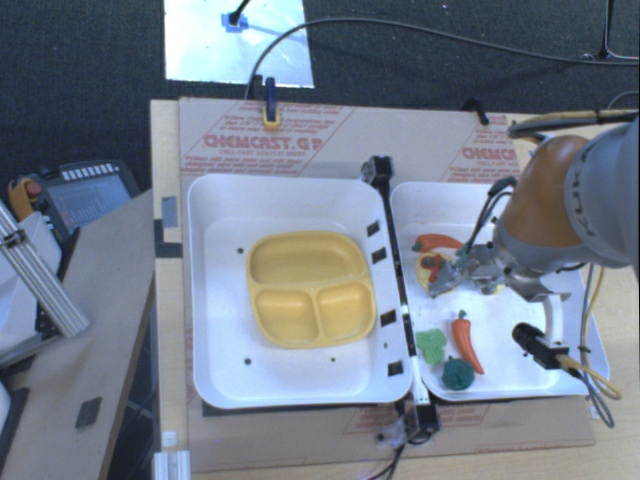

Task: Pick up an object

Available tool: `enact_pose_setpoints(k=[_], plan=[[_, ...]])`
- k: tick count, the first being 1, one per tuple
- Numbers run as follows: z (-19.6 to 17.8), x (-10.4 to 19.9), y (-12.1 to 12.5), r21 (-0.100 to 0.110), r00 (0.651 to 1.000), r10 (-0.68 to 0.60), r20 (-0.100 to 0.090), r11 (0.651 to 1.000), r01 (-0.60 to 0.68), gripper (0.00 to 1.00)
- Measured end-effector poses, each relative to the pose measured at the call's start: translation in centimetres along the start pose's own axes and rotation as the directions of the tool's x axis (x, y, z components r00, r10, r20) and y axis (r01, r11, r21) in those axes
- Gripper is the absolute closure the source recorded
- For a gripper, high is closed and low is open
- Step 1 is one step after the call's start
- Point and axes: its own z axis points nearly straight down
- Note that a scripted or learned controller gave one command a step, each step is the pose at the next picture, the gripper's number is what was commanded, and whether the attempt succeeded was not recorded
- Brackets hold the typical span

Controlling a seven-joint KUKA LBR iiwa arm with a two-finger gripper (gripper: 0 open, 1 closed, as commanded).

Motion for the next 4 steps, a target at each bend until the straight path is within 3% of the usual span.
enact_pose_setpoints(k=[1,3,4], plan=[[-1.2,0.0,0.1,-0.004,1.000,-0.001,0.000,1.000,0.001,1.00],[-11.4,-0.6,1.4,-0.008,1.000,-0.003,0.002,1.000,0.003,1.00],[-12.6,-0.6,1.5,-0.004,1.000,-0.003,0.001,1.000,0.003,1.00]])
